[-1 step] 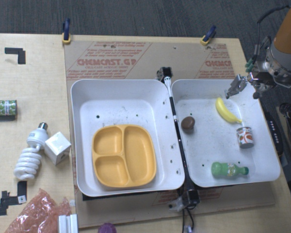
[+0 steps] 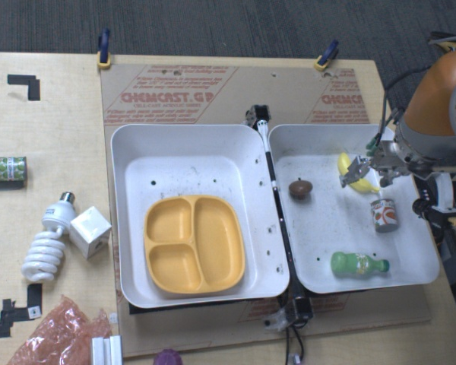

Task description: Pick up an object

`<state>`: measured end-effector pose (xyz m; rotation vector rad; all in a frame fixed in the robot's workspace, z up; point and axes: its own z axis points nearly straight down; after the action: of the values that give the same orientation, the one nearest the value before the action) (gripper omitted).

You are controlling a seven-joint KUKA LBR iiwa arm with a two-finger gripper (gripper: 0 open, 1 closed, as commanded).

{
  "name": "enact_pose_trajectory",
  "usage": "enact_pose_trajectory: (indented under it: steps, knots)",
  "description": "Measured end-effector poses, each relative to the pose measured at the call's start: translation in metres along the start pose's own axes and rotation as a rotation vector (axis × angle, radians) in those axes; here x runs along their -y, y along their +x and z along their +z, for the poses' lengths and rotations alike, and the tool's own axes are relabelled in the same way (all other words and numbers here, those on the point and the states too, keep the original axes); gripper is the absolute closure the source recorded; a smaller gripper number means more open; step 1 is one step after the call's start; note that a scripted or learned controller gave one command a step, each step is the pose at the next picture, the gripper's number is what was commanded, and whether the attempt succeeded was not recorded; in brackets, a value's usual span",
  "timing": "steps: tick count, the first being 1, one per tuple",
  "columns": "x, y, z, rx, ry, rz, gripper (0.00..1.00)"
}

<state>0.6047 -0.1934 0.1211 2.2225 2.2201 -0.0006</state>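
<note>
The right bin [image 2: 319, 147] holds a yellow banana-like object [image 2: 348, 165], a small dark brown round item [image 2: 301, 188], a little red and white can [image 2: 384, 214] and a green bottle [image 2: 358, 265] lying on its side. My gripper [image 2: 367, 171] reaches in from the right and sits right over the yellow object, its metal fingers around the object's right part. The can lies just below the gripper. The arm's orange band [image 2: 435, 101] shows at the right edge.
The left bin [image 2: 129, 166] bears a yellow three-compartment plate [image 2: 194, 243]. Left of the bins lie a spiral light bulb [image 2: 47, 243], a white cube [image 2: 90, 231], a small green can [image 2: 8, 169] and a pink mesh bag [image 2: 57, 334].
</note>
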Motion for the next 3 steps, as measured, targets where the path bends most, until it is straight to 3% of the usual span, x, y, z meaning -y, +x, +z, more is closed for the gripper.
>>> enact_pose_trajectory:
  steps: [1, 2, 3]
  knots:
    - [0.040, 0.055, 0.029, 0.000, 0.000, 0.000, 0.00]
    - [0.039, 0.054, 0.019, 0.001, -0.002, 0.002, 1.00]
    - [0.039, 0.054, 0.019, 0.001, -0.002, 0.001, 0.00]
